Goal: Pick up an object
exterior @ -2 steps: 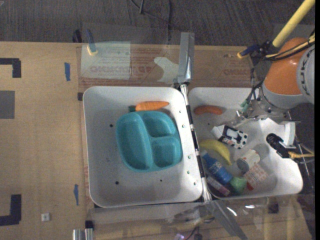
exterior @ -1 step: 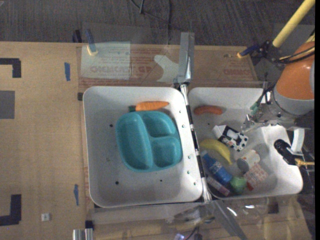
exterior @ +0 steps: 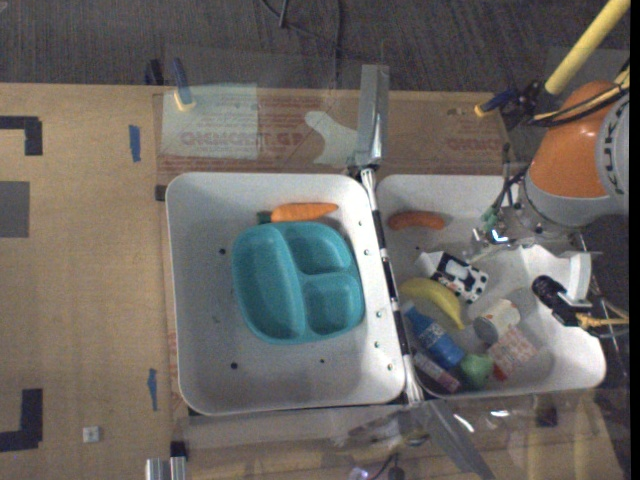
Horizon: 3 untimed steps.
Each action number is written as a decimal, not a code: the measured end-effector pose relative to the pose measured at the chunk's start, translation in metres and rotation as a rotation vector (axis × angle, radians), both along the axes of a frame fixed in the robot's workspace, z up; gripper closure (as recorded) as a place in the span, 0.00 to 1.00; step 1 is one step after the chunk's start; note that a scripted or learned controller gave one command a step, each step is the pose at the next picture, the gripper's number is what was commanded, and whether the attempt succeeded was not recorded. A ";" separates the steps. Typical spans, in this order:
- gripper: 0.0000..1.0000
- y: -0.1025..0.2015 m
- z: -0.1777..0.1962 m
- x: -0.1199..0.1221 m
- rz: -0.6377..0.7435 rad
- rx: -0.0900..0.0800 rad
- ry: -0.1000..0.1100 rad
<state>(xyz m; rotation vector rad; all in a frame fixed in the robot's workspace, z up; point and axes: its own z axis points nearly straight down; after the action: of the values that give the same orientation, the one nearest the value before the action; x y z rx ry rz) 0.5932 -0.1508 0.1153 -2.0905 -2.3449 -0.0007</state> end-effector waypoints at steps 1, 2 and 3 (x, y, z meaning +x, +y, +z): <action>1.00 -0.002 0.011 0.001 -0.004 -0.001 -0.004; 0.00 -0.002 0.011 0.001 -0.004 -0.001 -0.003; 0.00 -0.001 0.028 -0.028 -0.165 0.001 0.002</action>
<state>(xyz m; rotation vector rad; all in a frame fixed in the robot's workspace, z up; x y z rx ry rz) 0.5655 -0.1514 0.1429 -2.2752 -2.1638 0.0003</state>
